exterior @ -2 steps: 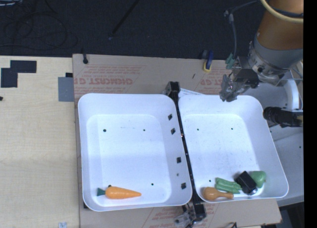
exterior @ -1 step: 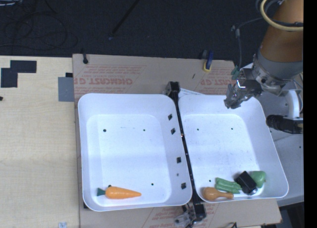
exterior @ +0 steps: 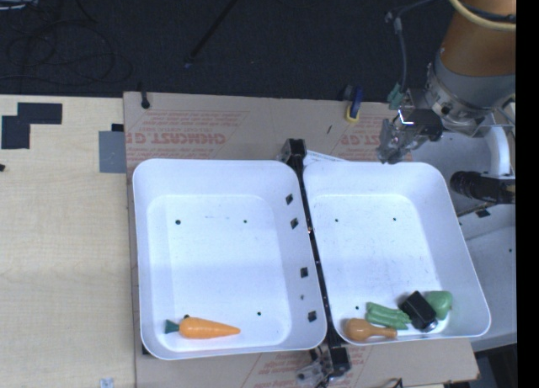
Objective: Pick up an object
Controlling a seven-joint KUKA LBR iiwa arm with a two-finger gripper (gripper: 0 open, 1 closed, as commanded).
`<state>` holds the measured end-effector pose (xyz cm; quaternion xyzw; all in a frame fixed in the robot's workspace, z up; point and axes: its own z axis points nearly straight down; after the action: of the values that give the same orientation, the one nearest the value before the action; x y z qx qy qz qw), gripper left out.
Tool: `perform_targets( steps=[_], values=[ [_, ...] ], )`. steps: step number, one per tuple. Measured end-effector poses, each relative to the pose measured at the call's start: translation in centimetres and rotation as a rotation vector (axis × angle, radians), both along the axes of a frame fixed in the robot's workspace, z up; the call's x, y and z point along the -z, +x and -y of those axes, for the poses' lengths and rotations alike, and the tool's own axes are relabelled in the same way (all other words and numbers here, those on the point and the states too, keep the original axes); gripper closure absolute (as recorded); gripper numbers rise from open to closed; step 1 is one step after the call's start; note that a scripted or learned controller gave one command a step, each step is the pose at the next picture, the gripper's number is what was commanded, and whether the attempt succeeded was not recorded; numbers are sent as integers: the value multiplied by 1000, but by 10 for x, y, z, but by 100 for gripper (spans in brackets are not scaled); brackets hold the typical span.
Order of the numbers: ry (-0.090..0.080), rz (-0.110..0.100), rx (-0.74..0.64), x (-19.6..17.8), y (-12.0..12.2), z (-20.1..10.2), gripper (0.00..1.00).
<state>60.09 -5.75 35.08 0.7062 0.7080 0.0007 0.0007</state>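
An orange carrot with a green top lies at the front left corner of the left bin. In the front right corner of the right bin several items lie together: a tan pear-shaped piece, a green pod, a black block and a light green piece. My gripper hangs over the back rim of the right bin, far from all of these, with nothing seen in it.
A black divider with clips runs between the two bins. The bins rest on a cardboard sheet. A blue and yellow clamp stands behind the right bin, and a black fitting juts in at the right.
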Motion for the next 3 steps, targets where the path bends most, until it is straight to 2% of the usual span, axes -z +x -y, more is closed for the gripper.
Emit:
perform_targets(
  steps=[1, 2, 3],
  values=[
    [-1, -8, 4, 65, 18, 17, 100],
    [0, 0, 1, 28, 44, 5, 100],
    [0, -2, -1, 2, 43, -41, 100]
  ],
)
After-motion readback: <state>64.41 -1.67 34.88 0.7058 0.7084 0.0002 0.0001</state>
